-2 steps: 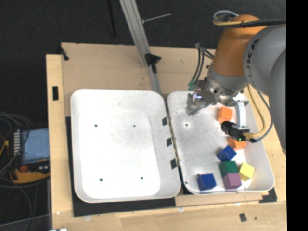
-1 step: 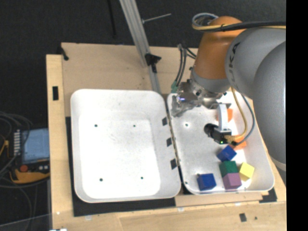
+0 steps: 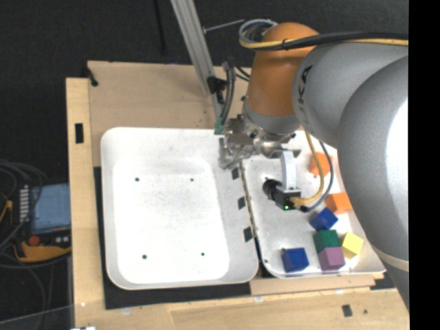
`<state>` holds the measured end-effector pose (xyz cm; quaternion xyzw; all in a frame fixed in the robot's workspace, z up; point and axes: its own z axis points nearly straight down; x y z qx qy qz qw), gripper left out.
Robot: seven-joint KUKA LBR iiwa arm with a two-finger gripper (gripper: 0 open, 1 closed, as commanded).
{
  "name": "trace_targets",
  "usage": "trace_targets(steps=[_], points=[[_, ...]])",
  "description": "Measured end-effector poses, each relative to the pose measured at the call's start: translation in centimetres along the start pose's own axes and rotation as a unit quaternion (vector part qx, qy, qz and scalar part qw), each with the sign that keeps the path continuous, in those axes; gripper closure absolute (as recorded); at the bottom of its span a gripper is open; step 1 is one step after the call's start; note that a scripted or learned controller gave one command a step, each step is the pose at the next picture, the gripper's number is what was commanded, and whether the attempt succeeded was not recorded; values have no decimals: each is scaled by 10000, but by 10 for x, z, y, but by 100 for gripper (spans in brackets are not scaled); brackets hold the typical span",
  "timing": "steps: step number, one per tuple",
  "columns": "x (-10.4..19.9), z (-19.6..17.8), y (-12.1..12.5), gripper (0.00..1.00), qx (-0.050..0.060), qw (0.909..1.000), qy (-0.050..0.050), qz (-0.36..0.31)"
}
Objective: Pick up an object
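Arm body: large rounded link of smooth matte grey metal (image 3: 364,122), its casing curved, with a faint sheen along the upper edge. Above the wrist sits a domed orange band (image 3: 278,67), glossy, with a darker shaded underside. Below it, a short grey wrist collar (image 3: 275,124) meets a cluster of small silver metal brackets and fittings (image 3: 237,143). A white rectangular mounting piece (image 3: 289,170) hangs beneath, carrying a small black module with a green indicator light (image 3: 278,196). Cabling: a pale looped cable (image 3: 251,33) over the orange dome, a dark cable (image 3: 357,38) along the grey link, and a thin yellowish cable (image 3: 323,184) curving near the black module.
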<state>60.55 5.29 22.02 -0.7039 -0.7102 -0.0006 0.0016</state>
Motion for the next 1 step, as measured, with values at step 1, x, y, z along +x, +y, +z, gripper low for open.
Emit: trace_targets(steps=[1], points=[[44,-14,4,100,-14,10000,-5,7]])
